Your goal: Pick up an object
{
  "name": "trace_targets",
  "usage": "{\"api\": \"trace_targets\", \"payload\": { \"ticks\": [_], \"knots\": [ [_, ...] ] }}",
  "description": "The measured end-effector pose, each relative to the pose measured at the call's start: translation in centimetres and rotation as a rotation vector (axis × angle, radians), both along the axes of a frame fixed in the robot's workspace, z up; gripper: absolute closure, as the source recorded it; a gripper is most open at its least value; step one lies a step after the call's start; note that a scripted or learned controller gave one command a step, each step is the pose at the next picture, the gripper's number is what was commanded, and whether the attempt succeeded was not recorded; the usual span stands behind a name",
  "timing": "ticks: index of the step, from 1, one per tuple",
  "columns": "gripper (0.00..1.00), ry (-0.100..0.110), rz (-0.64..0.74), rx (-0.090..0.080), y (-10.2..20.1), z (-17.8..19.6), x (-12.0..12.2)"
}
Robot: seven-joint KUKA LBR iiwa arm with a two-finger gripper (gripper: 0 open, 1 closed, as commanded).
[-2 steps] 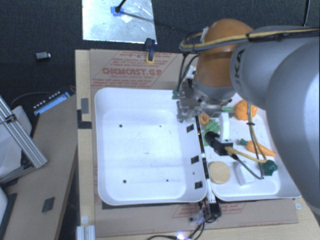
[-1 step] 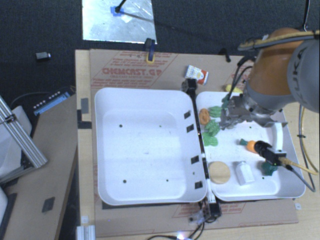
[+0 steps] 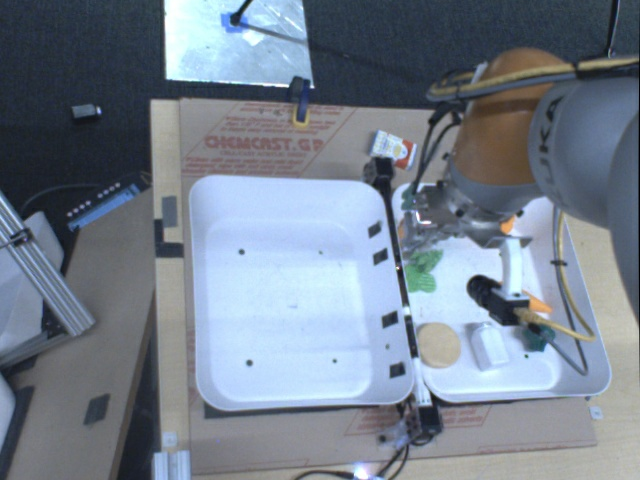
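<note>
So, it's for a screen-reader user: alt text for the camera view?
The grey arm's gripper hangs over the right bin, near a green object. A tan disc and a white block lie in that bin too.

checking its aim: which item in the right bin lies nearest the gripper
The green item, right beside the gripper. It is the only green one; the tan disc and white block lie farther off, toward the front.

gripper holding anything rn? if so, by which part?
Cannot tell. The gripper is down in the right bin, just above a green object, but its tip is too blurred to show any hold.
</note>
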State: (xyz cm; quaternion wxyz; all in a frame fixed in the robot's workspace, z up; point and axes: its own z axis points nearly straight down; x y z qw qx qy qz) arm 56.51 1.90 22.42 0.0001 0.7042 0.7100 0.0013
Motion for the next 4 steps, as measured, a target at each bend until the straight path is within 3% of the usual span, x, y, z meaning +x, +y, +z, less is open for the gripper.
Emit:
{"api": "trace_targets", "payload": {
  "ticks": [1,2,3,4],
  "knots": [
    [1.0,0.009,-0.012,-0.003,-4.0,-4.2,-6.1],
    [1.0,0.002,-0.006,-0.001,-3.2,-2.7,-7.9],
    [1.0,-0.003,0.0,0.0,2.2,-3.0,-0.8],
    [1.0,-0.009,-0.001,0.001,4.6,6.4,-2.6]
  ]
}}
